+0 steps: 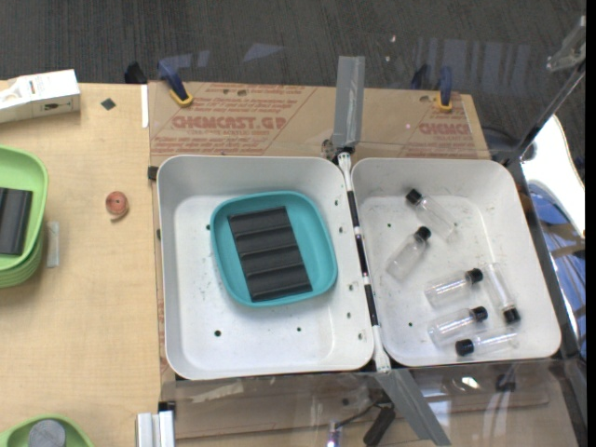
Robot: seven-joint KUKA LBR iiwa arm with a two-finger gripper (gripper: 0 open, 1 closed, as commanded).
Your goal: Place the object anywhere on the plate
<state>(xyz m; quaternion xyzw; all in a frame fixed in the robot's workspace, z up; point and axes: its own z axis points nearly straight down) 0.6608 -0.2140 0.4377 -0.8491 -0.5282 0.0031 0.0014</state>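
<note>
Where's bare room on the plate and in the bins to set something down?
The teal plate has only a narrow bare border around its dark ribbed insert. The left bin is bare beside and below the plate. The right bin is crowded: vials bunch lower right.

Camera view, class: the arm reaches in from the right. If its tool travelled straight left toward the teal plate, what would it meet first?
Likely the right bin, then the black-capped vials lying in it, before the plate in the left bin. Height is unclear, so it might pass above them.
</note>
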